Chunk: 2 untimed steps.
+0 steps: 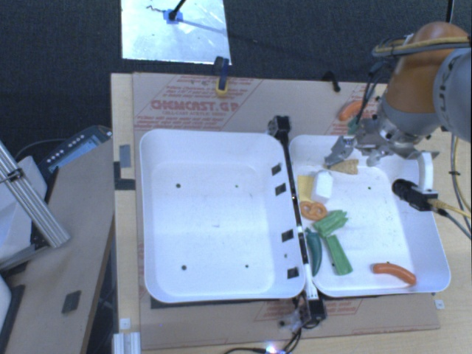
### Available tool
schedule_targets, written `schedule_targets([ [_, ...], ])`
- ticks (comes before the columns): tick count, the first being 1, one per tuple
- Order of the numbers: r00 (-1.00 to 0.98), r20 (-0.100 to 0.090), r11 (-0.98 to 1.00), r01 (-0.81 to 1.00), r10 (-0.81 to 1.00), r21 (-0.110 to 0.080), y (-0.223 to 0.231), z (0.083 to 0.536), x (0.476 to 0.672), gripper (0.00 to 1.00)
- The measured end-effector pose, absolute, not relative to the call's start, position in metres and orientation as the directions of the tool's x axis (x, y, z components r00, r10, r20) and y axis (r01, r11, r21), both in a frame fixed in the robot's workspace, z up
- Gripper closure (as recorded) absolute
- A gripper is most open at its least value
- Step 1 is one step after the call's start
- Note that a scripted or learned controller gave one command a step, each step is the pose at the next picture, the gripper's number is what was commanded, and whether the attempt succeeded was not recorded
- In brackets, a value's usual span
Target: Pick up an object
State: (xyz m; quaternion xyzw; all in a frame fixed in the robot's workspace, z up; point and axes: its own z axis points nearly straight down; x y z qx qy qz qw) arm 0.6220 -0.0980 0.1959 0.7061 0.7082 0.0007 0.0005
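My gripper (341, 153) hangs over the far left part of the right bin (424, 227). A tan wedge (346, 167) lies just under and beside it; whether they touch I cannot tell. Nearer the bin's left wall lie a white block (322, 185), a yellow piece (304, 187) and an orange pretzel shape (313, 211). Below those are a light green piece (332, 221), a green stick (339, 254) and a dark green pepper (315, 251). An orange sausage shape (394, 272) rests near the front right corner.
The left bin (158, 271) stands beside the right one, with black clips along the shared divider (291, 205). An orange item (349, 110) lies on the board behind the right bin. The arm's black cable fitting (410, 192) overhangs the right bin.
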Motion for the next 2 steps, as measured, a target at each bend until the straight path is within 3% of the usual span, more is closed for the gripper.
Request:
schedule_targets([
  [1,-0.005,0.000,0.005,1.000,1.000,0.005,-0.098,0.207,0.623,1.00],
  [2,-0.007,-0.002,0.007,1.000,1.000,0.017,-0.083,0.343,0.636,1.00],
])
